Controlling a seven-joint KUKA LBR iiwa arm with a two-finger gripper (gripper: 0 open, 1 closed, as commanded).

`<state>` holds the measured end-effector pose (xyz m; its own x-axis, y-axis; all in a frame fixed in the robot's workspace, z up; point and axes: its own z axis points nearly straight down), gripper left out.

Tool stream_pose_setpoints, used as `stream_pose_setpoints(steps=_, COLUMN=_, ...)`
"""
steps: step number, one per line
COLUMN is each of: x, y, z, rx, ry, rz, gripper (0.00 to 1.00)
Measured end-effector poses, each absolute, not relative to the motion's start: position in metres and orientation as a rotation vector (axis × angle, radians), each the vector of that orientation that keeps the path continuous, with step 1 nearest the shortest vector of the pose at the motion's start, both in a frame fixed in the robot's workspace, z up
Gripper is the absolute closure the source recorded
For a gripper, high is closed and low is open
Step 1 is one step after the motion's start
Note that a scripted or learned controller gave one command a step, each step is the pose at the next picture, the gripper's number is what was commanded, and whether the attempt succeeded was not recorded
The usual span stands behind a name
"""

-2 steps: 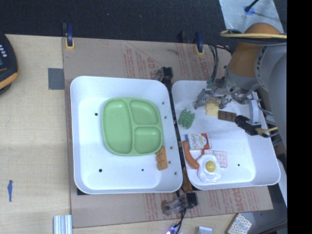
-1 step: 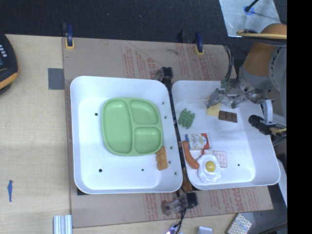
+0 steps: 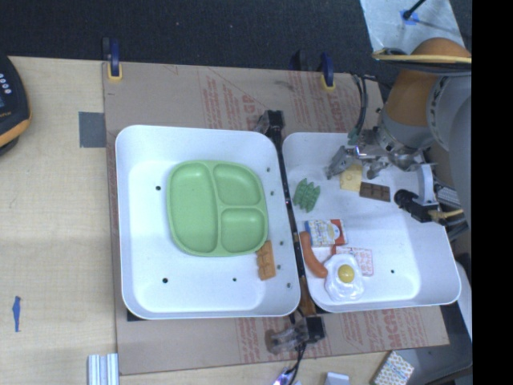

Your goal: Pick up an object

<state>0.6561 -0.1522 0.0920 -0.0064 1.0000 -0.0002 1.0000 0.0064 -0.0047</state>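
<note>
My gripper [image 3: 353, 164] hangs over the back of the right bin [image 3: 417, 287], open, with nothing between its fingers. Just in front of it lies a yellow cheese piece [image 3: 350, 181], beside a brown chocolate bar [image 3: 374, 191]. Further left is a green leafy toy [image 3: 306, 192]. Toward the front of the bin lie a small carton [image 3: 325, 232], an orange sausage [image 3: 312, 257] and a fried egg [image 3: 345, 277]. The left bin [image 3: 136, 215] holds a green divided plate [image 3: 216, 207] and a brown cracker [image 3: 265, 261].
The bins meet along a dividing rim [image 3: 287, 215]. A black part [image 3: 417, 205] of the arm reaches over the right bin's right side. Clamps [image 3: 113, 58] hold the cardboard base at the back. A pink card [image 3: 362, 259] lies next to the egg.
</note>
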Motion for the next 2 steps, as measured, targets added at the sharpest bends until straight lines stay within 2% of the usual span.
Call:
stream_pose_setpoints(steps=1, x=0.656, y=-0.154, z=0.103, rx=-2.211, ry=-2.228, rz=0.007, gripper=1.00)
stream_pose_setpoints(steps=2, x=0.641, y=-0.081, z=0.198, rx=-2.213, ry=-2.234, rz=-0.007, gripper=1.00)
